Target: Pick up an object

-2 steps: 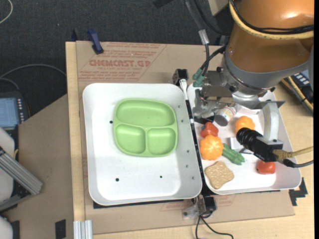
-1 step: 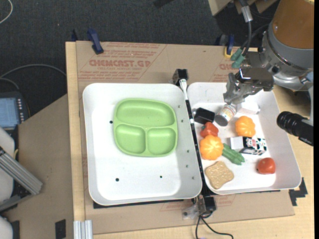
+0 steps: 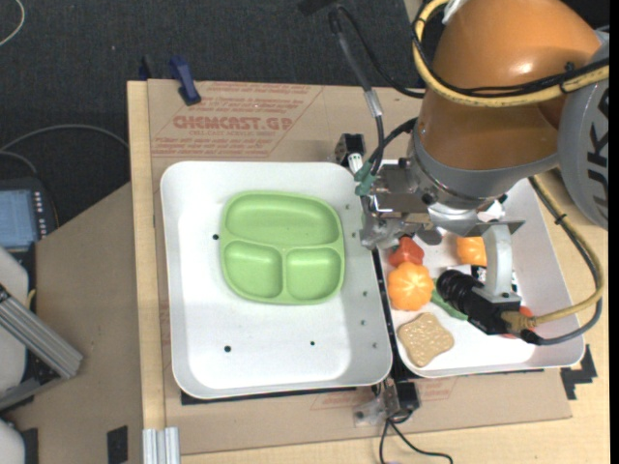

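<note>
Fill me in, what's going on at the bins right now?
The arm hangs low over the right bin, above the toy food there: an orange, a red piece, a small orange piece and a slice of toast. Nothing is visibly lifted. A green divided plate lies in the left bin.

Red print "CHEMCAST" on brown board (image 3: 242, 143); smaller line beneath unreadable.
</note>
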